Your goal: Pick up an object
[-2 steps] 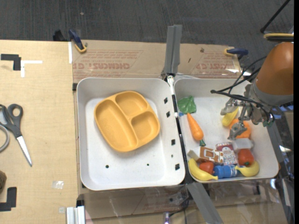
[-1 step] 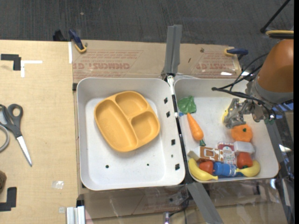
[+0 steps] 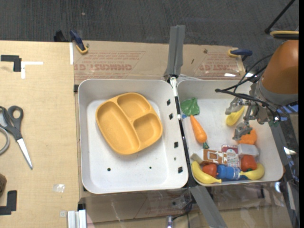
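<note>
The toys lie heaped in the right bin (image 3: 270,127) — a carrot (image 3: 198,129), bananas, a small orange fruit (image 3: 249,137) — so picking is easy there. The gripper (image 3: 243,126) hangs just over that fruit; whether it is wide or narrow I cannot tell. The yellow plate (image 3: 129,122) rests in the left bin (image 3: 85,141)

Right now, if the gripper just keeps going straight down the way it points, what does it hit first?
Probably the orange toy: the gripper hangs right over it in the right bin, with the yellow piece just beside. Depth is hard to judge from this slanted view, so it might brush that piece first.
</note>
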`<state>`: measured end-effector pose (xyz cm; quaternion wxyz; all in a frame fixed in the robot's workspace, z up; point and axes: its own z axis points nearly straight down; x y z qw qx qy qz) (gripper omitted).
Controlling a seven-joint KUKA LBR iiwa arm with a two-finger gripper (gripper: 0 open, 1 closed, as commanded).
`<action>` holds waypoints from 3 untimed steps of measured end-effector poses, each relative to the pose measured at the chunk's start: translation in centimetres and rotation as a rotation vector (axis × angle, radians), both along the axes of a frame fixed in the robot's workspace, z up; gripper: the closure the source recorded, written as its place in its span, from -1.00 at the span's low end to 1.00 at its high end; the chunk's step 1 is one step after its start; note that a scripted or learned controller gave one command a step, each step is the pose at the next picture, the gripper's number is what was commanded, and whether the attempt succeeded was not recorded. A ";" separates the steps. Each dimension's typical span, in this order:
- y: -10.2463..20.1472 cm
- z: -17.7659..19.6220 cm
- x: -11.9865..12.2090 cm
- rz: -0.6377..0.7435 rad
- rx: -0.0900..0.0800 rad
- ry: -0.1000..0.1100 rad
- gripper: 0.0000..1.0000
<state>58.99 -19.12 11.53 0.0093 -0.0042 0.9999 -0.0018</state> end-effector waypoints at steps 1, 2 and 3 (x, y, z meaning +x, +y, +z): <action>-2.2 -1.6 -3.9 -0.168 0.013 -0.004 -1.00; -0.6 -1.6 -5.3 -0.244 0.002 0.000 -1.00; 0.8 -1.7 -5.7 -0.274 0.002 0.002 -1.00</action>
